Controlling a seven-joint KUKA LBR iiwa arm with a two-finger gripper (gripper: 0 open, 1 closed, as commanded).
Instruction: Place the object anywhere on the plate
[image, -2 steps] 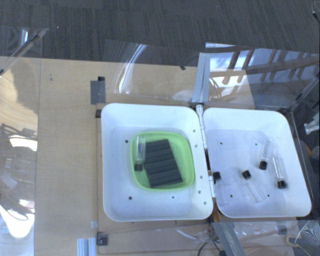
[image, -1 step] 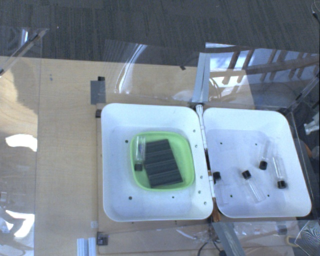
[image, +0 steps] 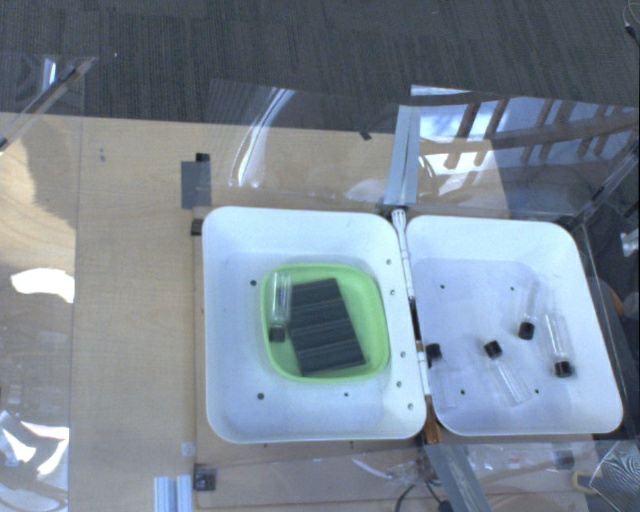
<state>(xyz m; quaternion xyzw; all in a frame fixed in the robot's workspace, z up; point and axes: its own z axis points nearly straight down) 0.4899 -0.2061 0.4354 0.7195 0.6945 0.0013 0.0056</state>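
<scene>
The left bin (image: 225, 400) holds a green plate (image: 374, 296). On the plate, a clear vial (image: 280, 300) with a black cap lies along the left edge, touching a dark ribbed block (image: 322, 326) that covers the middle. In the right bin (image: 480, 240), well apart from the plate, lie three more capped vials: one (image: 506, 372) nearest the divider, one (image: 528, 308) above it, one (image: 556, 343) furthest right.
</scene>
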